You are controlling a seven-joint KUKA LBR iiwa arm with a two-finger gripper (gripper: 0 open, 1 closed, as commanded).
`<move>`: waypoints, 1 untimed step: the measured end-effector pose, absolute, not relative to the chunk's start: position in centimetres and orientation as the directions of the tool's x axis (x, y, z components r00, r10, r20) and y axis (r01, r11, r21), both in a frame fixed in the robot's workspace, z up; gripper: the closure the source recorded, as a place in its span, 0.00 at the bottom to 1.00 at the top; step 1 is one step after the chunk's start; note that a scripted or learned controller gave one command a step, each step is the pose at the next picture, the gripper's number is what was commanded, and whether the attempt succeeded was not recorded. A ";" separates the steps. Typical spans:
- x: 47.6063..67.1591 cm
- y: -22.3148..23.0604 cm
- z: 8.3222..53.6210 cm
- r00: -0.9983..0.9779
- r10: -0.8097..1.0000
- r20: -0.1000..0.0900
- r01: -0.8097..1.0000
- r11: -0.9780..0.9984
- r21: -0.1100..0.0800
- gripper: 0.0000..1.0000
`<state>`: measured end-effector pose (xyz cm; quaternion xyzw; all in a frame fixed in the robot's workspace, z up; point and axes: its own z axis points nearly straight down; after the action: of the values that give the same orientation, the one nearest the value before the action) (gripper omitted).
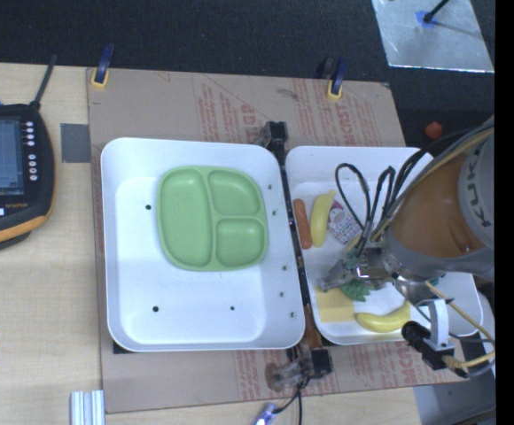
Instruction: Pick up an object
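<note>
An overhead slanted view is showing two shallow white bins side by side on a cardboard-covered bench. The grey and orange robot arm [443,211] is reaching in from the right, and its gripper [350,273] is hanging low among the toy food in the right bin [303,162]. Whether it is open or closed cannot be told; cables and the wrist are hiding that part.

Nothing is visibly lifted, so the pick appears not yet done. A banana [381,320], a yellow cheese-like block [332,306] and a green leafy piece [356,290] are lying just beside the gripper. A sausage [302,222], a second banana [321,212] and a small packet [344,227] are lying near the bin's left wall.

The left bin [142,264] is holding a green divided plate [213,218] and is otherwise offering broad open floor. The right bin is crowded, with the arm covering its right half and the wall between the bins lying near the sausage. A handheld control tablet [4,175] is sitting well apart at the far left.
</note>
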<state>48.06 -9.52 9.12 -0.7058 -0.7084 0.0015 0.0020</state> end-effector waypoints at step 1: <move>48.1 -9.6 10.1 -0.008 1.000 -0.001 1.000 0.008 -0.007 1.00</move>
<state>48.06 -9.62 10.10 -0.7042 -0.7100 0.0026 0.0021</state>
